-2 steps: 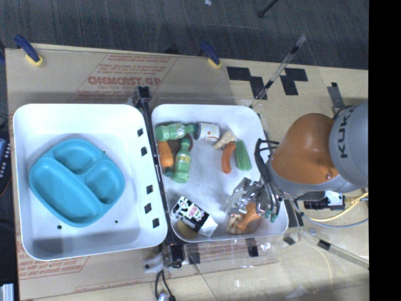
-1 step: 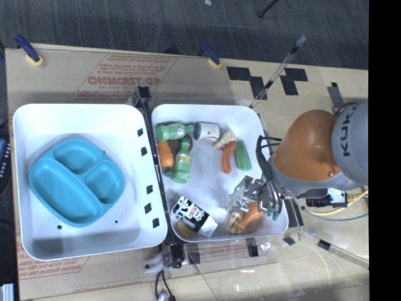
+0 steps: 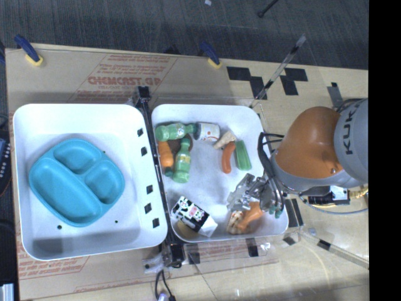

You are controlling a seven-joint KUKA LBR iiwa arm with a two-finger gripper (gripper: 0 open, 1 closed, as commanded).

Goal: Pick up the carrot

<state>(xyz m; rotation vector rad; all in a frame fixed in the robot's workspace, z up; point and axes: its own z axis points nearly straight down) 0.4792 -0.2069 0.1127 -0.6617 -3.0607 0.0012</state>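
The gripper (image 3: pixel 250 196) sits low in the right bin (image 3: pixel 207 115), near its front right corner, just above an orange carrot (image 3: pixel 252 216) that lies against the bin's front wall — whether the jaws are apart or together cannot be told. Farther back lie green bottles (image 3: pixel 177 144) and another carrot (image 3: pixel 227 158). A blue tray (image 3: pixel 75 179) rests in the left bin (image 3: pixel 37 115).

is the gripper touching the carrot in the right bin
Cannot tell. In the camera view the gripper sits right over an orange piece, its fingertips blurred.
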